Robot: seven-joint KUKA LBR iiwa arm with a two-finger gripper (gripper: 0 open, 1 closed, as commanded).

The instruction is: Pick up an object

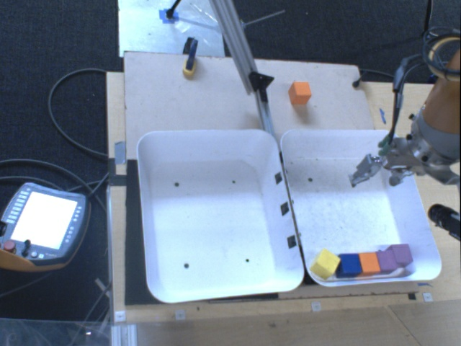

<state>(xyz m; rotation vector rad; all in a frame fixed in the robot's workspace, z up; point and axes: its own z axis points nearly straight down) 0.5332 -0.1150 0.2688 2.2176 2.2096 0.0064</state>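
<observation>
Along the right bin's [338, 150] near wall lies a row of cubes: yellow [325, 263], blue [350, 264], orange [369, 262] and two purple ones [395, 256]. My gripper [379, 173] hangs over the right bin's far right part, well above and behind that row. Its fingers [365, 171] stand apart, open, with nothing between them. The grey arm with its orange band [441, 107] comes in from the right edge.
The left bin [209, 144] sits beside the right one. Another orange cube [300, 92] rests on the board behind the bins. A metal pole [238, 42] slants down to the bins' shared edge. A teach pendant [42, 224] lies at left.
</observation>
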